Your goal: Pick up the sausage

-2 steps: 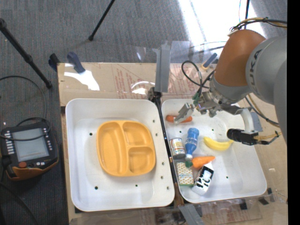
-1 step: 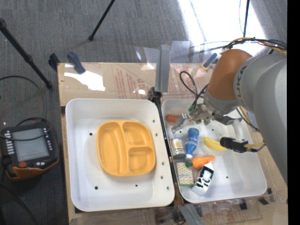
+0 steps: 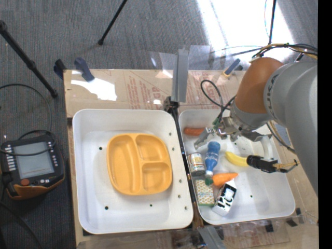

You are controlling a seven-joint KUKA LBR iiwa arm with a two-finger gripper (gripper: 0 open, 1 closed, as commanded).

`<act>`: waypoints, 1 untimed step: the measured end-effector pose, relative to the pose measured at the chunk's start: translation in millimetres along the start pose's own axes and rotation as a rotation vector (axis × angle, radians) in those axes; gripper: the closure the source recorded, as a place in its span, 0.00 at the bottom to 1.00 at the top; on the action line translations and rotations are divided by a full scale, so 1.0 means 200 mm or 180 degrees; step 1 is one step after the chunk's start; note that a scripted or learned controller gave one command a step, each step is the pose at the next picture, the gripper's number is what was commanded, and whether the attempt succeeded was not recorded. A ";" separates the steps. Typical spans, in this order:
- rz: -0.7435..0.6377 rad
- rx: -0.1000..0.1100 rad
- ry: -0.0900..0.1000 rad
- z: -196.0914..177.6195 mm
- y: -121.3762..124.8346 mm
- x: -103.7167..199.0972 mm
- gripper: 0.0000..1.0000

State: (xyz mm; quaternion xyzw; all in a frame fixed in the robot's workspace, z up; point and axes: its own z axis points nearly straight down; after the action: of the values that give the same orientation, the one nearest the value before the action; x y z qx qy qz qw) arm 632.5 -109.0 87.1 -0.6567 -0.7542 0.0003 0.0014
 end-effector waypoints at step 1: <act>0.0273 -0.0005 -0.0004 -0.15 0.07 0.11 0.00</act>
State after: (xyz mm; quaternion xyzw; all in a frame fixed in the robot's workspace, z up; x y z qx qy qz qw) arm 644.2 -85.4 118.1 -0.6884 -0.7253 0.0001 0.0004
